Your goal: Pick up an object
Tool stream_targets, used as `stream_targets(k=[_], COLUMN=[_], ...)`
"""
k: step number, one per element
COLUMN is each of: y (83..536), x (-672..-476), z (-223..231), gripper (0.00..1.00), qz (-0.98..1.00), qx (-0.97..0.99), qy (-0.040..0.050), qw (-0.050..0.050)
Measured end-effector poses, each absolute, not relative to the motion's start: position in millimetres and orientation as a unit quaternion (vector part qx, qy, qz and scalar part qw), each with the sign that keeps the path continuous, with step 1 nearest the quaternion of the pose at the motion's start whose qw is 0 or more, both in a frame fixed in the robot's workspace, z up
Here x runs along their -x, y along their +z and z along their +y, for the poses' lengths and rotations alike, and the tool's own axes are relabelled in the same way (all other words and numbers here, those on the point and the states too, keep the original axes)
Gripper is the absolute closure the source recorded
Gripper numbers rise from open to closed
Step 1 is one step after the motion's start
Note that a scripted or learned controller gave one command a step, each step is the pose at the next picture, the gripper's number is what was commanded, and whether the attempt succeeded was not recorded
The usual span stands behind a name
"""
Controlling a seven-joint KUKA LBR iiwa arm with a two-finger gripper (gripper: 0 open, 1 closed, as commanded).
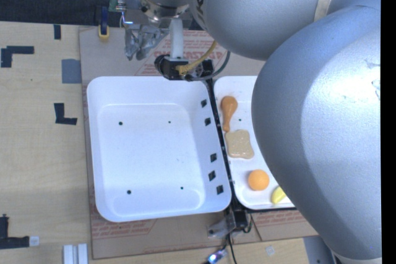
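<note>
your shiny grey arm (297, 40) hangs over the smooth white bins (99, 133). i cannot tell your tool's (141, 46) grip. a round orange ball (258, 180) sits by flat bread (239, 144).

My feed is evenly bright, light from overhead. Broad soft glare on the big grey metal arm housing (322, 102), close to the lens and slightly soft. Shallow white plastic left bin (105, 133) sharp, faint rim shadows.
</note>
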State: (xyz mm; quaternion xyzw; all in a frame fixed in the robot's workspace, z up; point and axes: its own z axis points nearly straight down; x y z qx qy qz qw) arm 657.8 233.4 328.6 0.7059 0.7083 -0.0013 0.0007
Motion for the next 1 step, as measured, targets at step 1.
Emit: stream_targets(k=[1], y=[338.2], x=[-657.7], z=[233.9], gripper=[1.00], qz=[0.709], qx=[-0.705], qy=[-0.0022], qw=[0.001])
